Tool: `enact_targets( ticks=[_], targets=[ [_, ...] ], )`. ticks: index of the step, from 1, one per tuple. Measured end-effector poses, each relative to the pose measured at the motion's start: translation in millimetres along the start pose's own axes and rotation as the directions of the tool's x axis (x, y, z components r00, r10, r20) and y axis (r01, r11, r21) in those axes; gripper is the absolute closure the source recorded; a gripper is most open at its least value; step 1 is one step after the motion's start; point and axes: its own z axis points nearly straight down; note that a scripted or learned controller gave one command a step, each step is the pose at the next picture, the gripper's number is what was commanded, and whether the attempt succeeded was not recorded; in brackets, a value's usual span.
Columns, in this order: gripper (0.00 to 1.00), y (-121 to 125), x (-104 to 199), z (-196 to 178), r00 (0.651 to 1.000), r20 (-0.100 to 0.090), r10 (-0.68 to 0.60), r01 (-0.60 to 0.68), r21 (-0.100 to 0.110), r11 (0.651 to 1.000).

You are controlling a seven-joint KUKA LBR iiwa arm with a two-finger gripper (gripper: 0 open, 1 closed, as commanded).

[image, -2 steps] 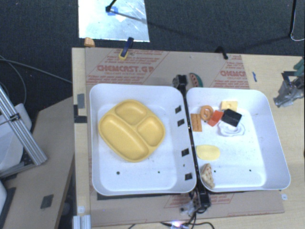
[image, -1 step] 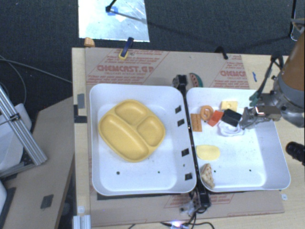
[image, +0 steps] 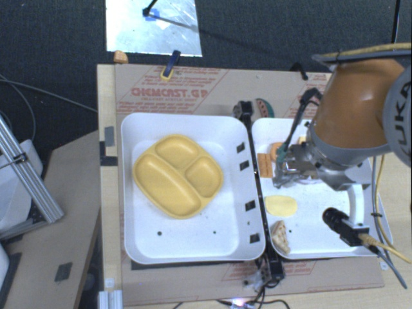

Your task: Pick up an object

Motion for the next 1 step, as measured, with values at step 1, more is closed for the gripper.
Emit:
enact_targets(
  ticks=[1],
  targets=[
    [1.0, -0.2, -65.5, -66.6, 1.0, 0.005, 0.016, -0.016, -0.013, 1.0]
  ],
)
